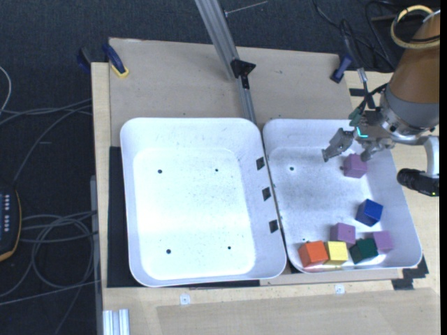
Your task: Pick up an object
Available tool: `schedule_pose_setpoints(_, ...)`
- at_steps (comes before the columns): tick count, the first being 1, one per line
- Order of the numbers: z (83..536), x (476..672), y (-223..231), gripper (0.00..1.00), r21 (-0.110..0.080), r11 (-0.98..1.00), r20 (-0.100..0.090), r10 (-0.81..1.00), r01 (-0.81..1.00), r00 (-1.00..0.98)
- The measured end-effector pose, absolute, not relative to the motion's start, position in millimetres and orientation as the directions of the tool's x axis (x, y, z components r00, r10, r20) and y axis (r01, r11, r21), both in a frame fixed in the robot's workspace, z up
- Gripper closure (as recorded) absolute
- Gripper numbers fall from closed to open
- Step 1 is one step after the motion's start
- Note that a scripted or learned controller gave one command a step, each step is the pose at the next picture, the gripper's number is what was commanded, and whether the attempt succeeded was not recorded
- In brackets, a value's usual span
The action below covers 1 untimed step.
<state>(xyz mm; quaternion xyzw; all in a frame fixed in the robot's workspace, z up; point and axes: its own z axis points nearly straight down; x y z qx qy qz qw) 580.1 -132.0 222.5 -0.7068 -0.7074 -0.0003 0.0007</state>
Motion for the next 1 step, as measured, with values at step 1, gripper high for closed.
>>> schedule_pose_setpoints(1, 160.6, 581.3, -125.9, 0.00, -0.008, 0.001, 0.002, 1.000, 1.000, -0.001)
